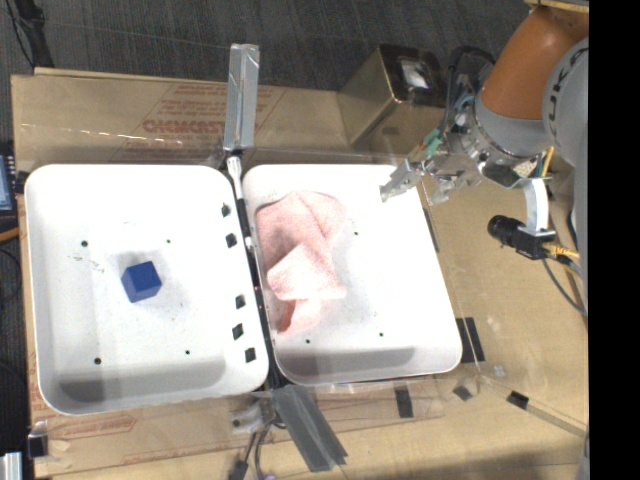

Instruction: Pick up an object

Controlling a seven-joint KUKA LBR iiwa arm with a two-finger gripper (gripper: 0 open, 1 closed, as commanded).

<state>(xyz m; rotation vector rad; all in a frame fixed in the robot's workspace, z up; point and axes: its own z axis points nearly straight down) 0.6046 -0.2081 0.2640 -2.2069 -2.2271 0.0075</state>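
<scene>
Reaching in from the right, the grey KUKA arm, marked by its orange band, hangs its two-finger gripper over the upper right corner of the right-hand white bin. The fingers look close together and nothing shows between them, though at this size the gap cannot be judged with certainty. A crumpled pink cloth lies in the left half of that bin, bunched against the wall it shares with its neighbour and well apart from the gripper. In the left-hand white bin a small blue cube sits alone on the floor, left of centre. A grey metal bar stands at the far end of the seam between the two bins, and black clips dot the divider. Both bins rest on a cardboard-covered bench, with a tan box behind the right bin and black cables trailing near the arm's wrist.
</scene>
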